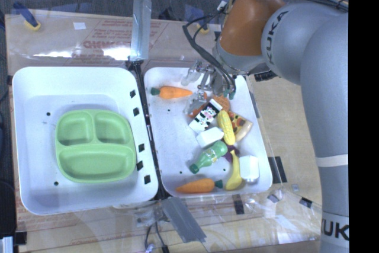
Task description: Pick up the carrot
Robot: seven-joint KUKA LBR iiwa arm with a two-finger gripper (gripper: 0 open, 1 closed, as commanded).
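Two carrots lie in the right bin (169, 145). One carrot (173, 92), orange with a green stub, rests near the bin's back left corner. The other carrot (195, 186) lies along the front wall. My gripper (202, 81) hangs over the back of the right bin, just right of the back carrot and above the pile of toy food. Nothing shows in its grasp. The grey arm and its orange band cover the bin's back right corner.
A pile sits right of centre in the right bin: a milk carton (205, 116), corn (225, 127), a pizza slice (241, 124), a green bottle (210, 157), a banana (234, 176) and a white cup (249, 167). The left bin (29, 92) holds a green divided plate (95, 146).
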